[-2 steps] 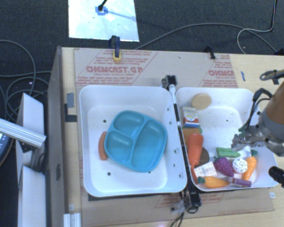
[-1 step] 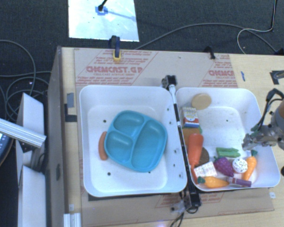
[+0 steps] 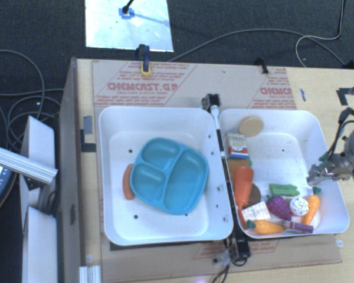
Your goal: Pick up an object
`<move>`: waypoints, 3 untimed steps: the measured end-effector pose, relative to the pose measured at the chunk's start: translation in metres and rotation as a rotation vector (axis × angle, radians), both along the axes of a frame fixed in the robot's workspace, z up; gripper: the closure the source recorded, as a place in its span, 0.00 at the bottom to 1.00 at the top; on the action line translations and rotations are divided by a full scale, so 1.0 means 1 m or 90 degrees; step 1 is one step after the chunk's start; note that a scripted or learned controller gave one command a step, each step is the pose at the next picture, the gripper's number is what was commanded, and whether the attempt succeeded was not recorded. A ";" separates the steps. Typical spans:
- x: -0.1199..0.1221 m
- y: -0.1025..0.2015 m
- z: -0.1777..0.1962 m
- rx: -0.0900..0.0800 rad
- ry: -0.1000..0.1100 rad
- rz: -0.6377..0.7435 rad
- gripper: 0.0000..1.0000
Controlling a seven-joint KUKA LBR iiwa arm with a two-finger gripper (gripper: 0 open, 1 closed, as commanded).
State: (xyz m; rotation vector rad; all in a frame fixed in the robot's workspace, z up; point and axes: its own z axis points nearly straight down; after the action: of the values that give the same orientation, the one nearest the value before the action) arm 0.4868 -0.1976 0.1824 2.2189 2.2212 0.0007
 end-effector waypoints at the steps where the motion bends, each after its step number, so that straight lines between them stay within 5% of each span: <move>1: 0.000 -0.009 -0.009 0.000 0.000 0.000 1.00; 3: 0.000 -0.009 0.009 0.000 -0.001 0.002 1.00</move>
State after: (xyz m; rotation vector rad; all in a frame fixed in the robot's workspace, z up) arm 0.4870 -0.2066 0.1918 2.2156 2.2236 0.0016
